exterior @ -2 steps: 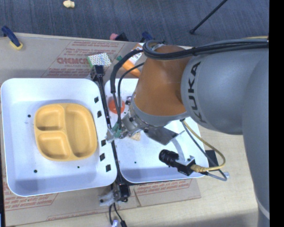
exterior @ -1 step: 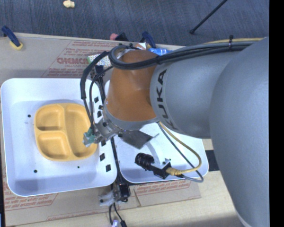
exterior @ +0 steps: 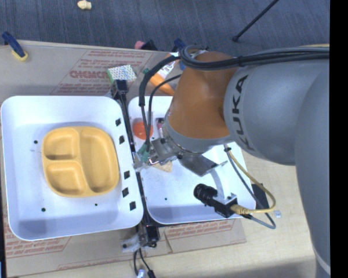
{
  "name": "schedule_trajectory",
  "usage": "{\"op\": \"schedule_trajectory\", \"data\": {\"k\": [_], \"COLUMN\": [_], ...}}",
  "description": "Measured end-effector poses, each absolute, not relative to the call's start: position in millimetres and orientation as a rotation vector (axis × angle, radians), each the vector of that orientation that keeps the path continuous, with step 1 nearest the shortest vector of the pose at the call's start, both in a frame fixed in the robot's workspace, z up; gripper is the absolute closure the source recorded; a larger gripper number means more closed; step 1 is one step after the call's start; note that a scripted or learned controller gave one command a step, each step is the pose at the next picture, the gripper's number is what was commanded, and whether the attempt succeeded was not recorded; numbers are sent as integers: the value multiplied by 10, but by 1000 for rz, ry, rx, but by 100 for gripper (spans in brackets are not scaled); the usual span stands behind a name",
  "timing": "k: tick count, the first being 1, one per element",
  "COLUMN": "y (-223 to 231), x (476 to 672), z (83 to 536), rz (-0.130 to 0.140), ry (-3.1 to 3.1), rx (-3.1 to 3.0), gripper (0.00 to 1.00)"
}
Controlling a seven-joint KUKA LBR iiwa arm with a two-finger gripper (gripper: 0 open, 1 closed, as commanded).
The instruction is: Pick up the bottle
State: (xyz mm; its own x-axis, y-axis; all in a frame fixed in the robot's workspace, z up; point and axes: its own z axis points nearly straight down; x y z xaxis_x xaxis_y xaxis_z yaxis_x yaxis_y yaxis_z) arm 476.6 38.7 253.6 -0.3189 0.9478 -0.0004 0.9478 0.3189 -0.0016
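Observation:
The arm's orange band and grey body cover most of the right bin (exterior: 180,210). My gripper (exterior: 152,156) hangs low near that bin's left wall, by the divider between the bins. Right beside it, a small tan item (exterior: 165,166) lies on the bin floor. A round orange-red item (exterior: 140,129) lies just beyond the gripper. At the bin's far edge an orange object with a white label (exterior: 162,79) pokes out from under the arm; it may be the bottle, and most of it is hidden.
A yellow divided plate (exterior: 80,160) lies in the left bin (exterior: 23,213). A small patterned packet (exterior: 121,73) rests on the cardboard behind the bins. Black cables and a connector (exterior: 211,197) hang over the right bin's near side.

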Motion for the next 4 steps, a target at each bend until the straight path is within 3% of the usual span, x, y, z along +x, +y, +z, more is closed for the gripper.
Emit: {"op": "schedule_trajectory", "data": {"k": [1, 2, 3, 4], "y": [445, 220, 905, 287], "x": [4755, 4769, 4763, 4772], "z": [1910, 2940, 2377, 2812], "rz": [4, 1, 4, 1], "ry": [-2686, -2826, -2775, -2986], "rx": [-1622, -1374, -1465, -983], "gripper": [100, 100, 100, 100]}}
